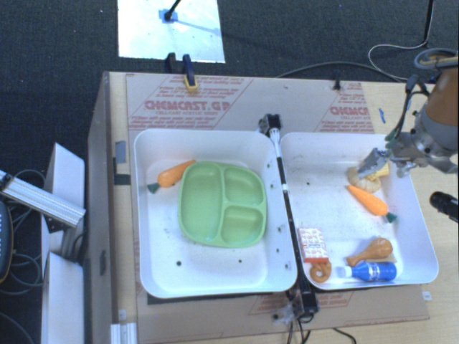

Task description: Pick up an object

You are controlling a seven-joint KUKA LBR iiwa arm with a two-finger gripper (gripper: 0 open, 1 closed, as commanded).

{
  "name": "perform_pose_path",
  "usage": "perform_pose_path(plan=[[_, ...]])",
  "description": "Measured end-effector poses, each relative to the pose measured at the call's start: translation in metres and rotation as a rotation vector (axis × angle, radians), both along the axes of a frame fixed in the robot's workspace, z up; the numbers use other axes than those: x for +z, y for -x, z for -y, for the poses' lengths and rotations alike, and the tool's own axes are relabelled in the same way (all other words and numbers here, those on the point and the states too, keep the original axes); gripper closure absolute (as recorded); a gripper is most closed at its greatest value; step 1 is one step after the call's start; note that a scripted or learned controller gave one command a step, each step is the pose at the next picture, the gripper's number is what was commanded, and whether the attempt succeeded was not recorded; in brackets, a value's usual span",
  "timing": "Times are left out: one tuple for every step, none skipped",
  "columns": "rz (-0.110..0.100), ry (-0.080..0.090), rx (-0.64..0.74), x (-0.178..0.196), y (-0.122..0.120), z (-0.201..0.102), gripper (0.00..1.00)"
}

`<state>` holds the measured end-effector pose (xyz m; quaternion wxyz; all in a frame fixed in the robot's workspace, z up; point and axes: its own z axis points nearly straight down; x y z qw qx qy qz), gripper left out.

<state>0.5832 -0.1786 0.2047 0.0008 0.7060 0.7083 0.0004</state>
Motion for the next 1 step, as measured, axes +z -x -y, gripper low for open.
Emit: perform_pose_path(plan=[[-0.003,0.0,-0.002,-0.1052,-0.0105,0.0279,0.0]])
